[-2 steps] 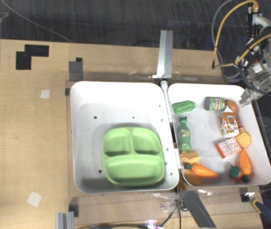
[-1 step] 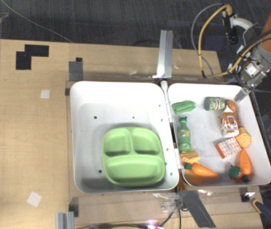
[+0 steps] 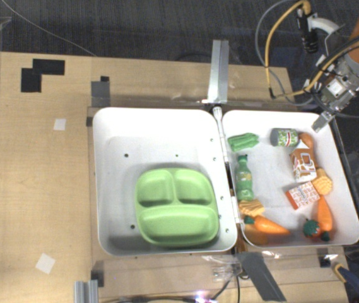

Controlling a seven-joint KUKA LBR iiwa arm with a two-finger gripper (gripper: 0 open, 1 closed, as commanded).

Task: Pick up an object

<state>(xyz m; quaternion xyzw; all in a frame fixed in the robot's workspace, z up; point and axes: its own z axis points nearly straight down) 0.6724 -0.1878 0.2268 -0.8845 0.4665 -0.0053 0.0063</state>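
Observation:
The right bin (image 3: 351,188) holds several toy foods. A green pepper-like piece (image 3: 243,141) and a green bottle (image 3: 244,177) lie along its left side. A small can (image 3: 284,137) lies on its side near the back, with a brown bread piece (image 3: 306,141) beside it. A red and white carton (image 3: 303,164), a round cracker (image 3: 322,184) and a flat red packet (image 3: 303,196) sit in the middle right. Two carrots (image 3: 267,225) (image 3: 325,213) lie near the front. My gripper (image 3: 322,121) hangs over the bin's back right corner, just right of the can and bread, holding nothing that I can see.
The left bin (image 3: 110,169) holds a green divided tray (image 3: 177,205). A metal post (image 3: 217,74) stands behind the ridge between the bins. Yellow and black cables (image 3: 274,36) loop off the arm at the upper right. Wooden bench (image 3: 34,188) lies to the left.

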